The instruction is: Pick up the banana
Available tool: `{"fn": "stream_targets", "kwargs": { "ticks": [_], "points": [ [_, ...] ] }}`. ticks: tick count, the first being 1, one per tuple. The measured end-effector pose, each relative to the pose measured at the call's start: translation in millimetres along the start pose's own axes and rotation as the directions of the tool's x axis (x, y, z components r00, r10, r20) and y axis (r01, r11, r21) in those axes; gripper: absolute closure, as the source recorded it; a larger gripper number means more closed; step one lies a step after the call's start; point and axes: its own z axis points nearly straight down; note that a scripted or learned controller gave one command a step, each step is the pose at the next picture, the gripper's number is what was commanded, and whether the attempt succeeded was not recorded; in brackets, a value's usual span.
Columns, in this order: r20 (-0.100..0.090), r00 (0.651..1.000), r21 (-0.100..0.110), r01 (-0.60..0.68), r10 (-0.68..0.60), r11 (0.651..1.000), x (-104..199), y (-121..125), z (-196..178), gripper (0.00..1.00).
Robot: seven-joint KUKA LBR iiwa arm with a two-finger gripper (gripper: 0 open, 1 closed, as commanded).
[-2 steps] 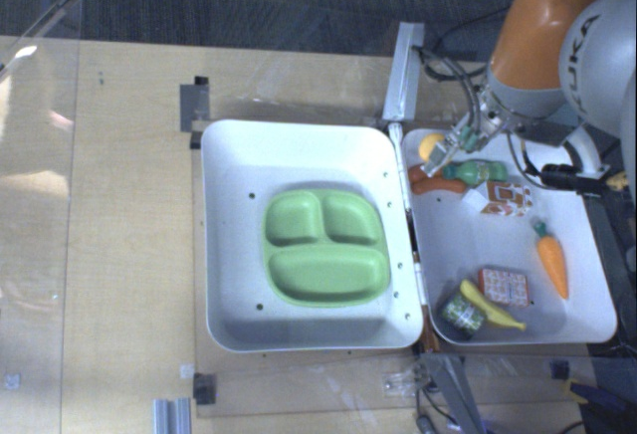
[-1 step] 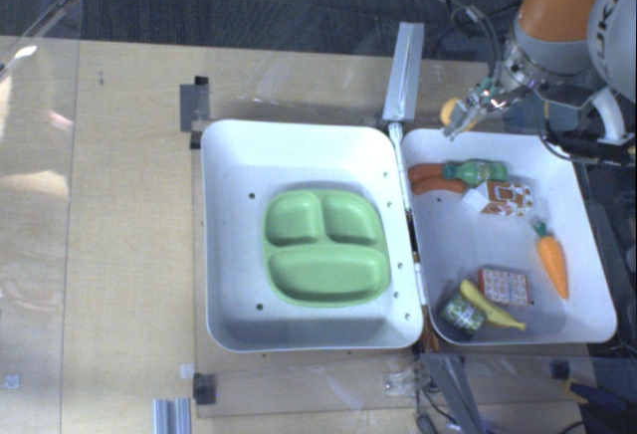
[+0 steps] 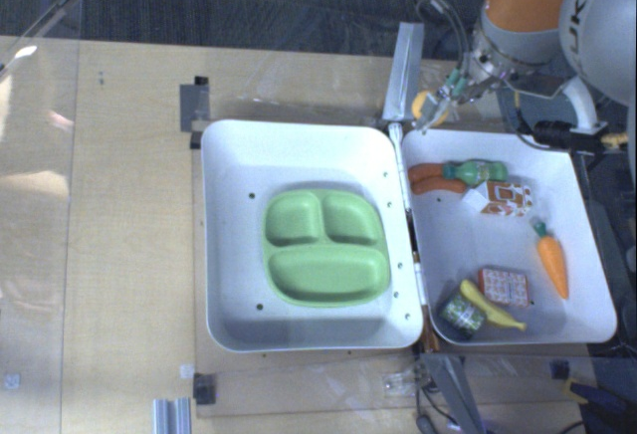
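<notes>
Yellow banana (image 3: pixel 491 307) lies near right bin's (image 3: pixel 587 223) front edge, touching a dark can (image 3: pixel 461 316) and just beside a red packet (image 3: pixel 505 288). End effector (image 3: pixel 443 104) hovers beyond the bin's back-left corner; opening can't be read. Risk: fingers snag the neighbours, or the banana slips.

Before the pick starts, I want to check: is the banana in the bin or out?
In. The banana lies in the right bin, near its front edge.
</notes>
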Motion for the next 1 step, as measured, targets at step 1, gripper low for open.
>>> {"fn": "stream_targets", "kwargs": {
  "ticks": [1],
  "points": [
    [-0.002, 0.876, 0.009, -0.483, 0.483, 0.876, 6.2, 1.9, 40.1, 1.0]
  ]
}}
